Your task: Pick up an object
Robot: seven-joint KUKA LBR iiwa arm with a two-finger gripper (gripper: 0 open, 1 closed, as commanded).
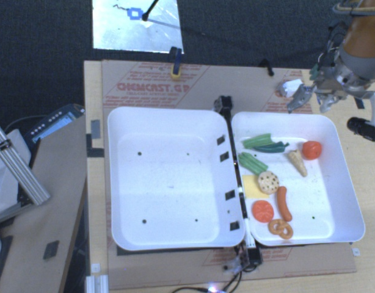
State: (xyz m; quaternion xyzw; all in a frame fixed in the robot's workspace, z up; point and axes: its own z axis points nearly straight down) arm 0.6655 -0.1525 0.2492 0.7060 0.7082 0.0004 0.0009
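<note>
My gripper (311, 102) hangs above the far rim of the right bin (340, 182), its fingers spread apart with nothing between them. Toy foods lie in that bin. A red tomato (311, 149) sits nearest the gripper, just in front of it, with a pale cone (298, 162) to its left. Farther left are a green pepper (264, 143) and green beans (253, 162). Toward the front lie a speckled cookie (268, 181), a yellow cheese slice (251, 189), a sausage (284, 203), a red slice (262, 211) and a pretzel (280, 228).
The left bin (169, 176) sits beside the right one, joined by a black clamped divider (231, 170). Both rest on cardboard (151, 84). A reflective sheet (135, 17) lies at the back left, and a grey device (53, 122) sits on the left.
</note>
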